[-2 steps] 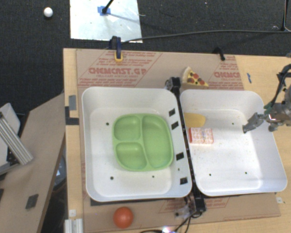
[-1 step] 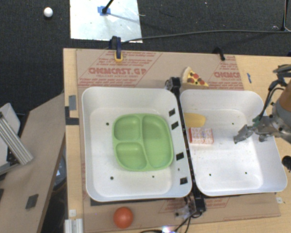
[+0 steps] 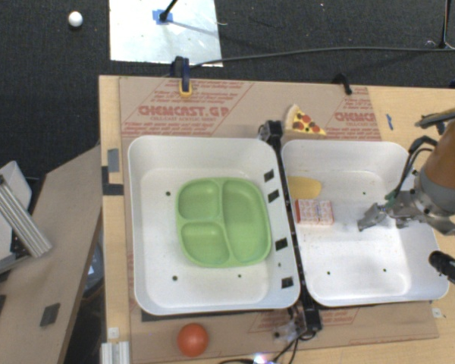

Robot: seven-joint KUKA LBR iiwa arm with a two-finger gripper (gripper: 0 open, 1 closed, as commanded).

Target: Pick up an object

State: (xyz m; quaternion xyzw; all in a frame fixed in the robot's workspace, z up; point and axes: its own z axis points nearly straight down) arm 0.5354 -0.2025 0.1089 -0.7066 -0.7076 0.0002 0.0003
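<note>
End effector [image 3: 373, 217] over right bin [image 3: 364, 279], finger state unclear, nothing visibly held.

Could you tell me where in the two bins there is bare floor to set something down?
In the right bin, bare floor runs below the small red-and-white box along the near wall; the gripper crowds the middle right. In the left bin, the green divided plate takes the centre, leaving bare strips along the walls, widest on the left side.
</note>
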